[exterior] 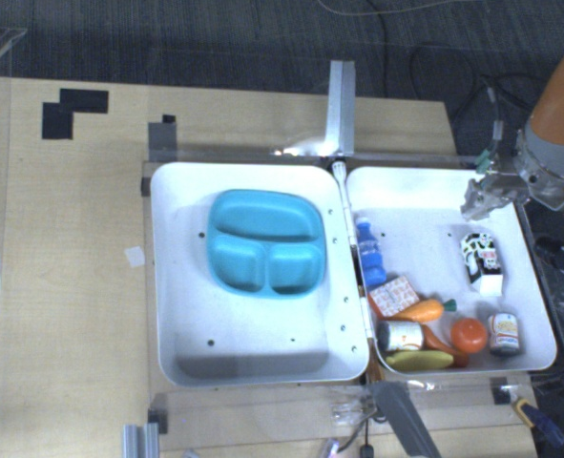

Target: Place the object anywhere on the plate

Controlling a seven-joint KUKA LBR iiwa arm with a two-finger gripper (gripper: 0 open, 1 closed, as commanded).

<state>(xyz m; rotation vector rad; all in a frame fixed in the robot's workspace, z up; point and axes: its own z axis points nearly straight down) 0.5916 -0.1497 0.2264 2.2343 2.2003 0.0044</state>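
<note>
The task looks barely begun. In the left bin (172, 284), the blue plate (265, 241) with its three compartments carries nothing. In the right bin (425, 194), all the candidate objects lie loose: a blue bottle (368, 256) along the dividing wall, its long axis running up and down the frame; a patterned packet (394, 296); a carrot (422, 310) pointing to the right; a yellow banana (419, 359); a tomato (469, 333); a small can (503, 332); and a black-and-white carton (480, 257), long axis up-down. Which one is meant I cannot tell. The gripper (480, 197) hovers at that bin's upper right, above the carton, apparently carrying nothing; whether it is spread or closed cannot be made out.
</note>
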